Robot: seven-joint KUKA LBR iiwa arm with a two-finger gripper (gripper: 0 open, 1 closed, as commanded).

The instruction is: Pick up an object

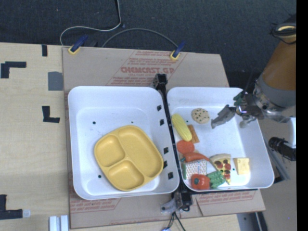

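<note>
Counter (29, 143) is pale wood w/ black marks, a cardboard sheet (144, 66) lying on top w/ red print, clamped at the far edge by two blue-yellow clips. Two shallow white bins sit side by side on the cardboard, touching along a black center seam.

Left bin (82, 109) holds a yellow divided tray (128, 157), three compartments, turned at an angle, toward the near-right part of the bin.

Right bin (250, 143) holds the toy food, mostly packed along its left side & near edge.

Arm (279, 76) comes in from the right, grey w/ orange band, above the right bin's far-right part. Hand (230, 116) is over the far half of the right bin, one dark finger (221, 117) slanting down-left toward the bin floor; fingers look spread apart, nothing between them.

Objects, big to small approx: corn cob (182, 127) lying along the left wall; pizza slice (221, 163) near the front; checkered red-white piece (196, 168) beside it; orange-red piece (188, 149) just below the corn; yellow cheese block (241, 166) at front right; red pepper-like item (199, 181) at the near edge, a green piece (216, 178) touching it; cookie (199, 115) w/ dark chips, far side, nearest to the hand but apart from it.
</note>
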